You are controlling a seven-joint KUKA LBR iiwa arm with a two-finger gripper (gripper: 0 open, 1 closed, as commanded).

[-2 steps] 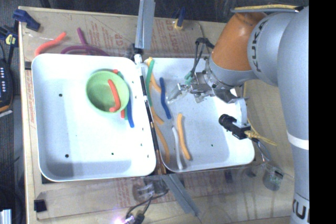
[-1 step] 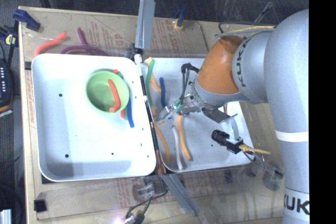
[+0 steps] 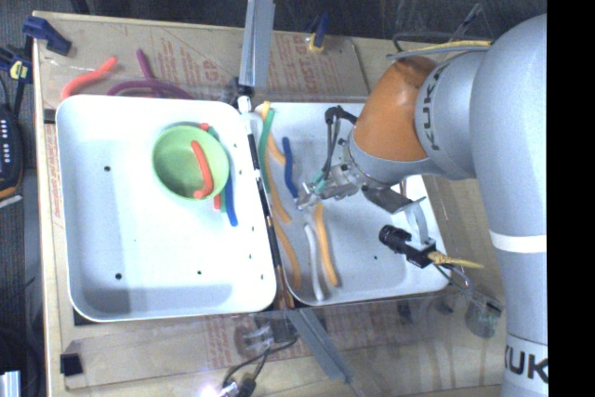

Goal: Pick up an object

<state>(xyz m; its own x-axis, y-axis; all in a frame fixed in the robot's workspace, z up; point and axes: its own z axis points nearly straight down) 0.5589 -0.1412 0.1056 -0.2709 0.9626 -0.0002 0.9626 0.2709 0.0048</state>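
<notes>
Gripper [image 3: 314, 191] hangs low over the right bin [image 3: 372, 295], near the middle of the frame, and the arm [image 3: 465, 107] comes in from the right edge. It is seen from above and partly hidden by the wrist, so one cannot tell if it is open or closed, and no thing is seen held in it.

The nearest thing to pick is probably the orange strip [image 3: 323, 242]. Its upper end lies just below the gripper, very near or maybe touching; this view does not decide it. From there the strip runs toward the bottom of the frame and leans a little to the right. Its long axis is therefore almost top to bottom in the picture, and the body of the strip lies below the tool, not under it. A white strip [image 3: 311, 267] lies just beside it on the left, almost parallel.

A blue strip [image 3: 289, 167] lies on the other side, to the upper left of the gripper, also near, with its long axis again close to top to bottom.

By judgement, the coming move depends on a short shift downward in the frame, so that the gripper closes across the narrow width of the orange strip. The white strip is so near that it may be caught together with it.

The left bin [image 3: 93, 293] with the green bowl [image 3: 177, 165] is well apart from the tool.
</notes>
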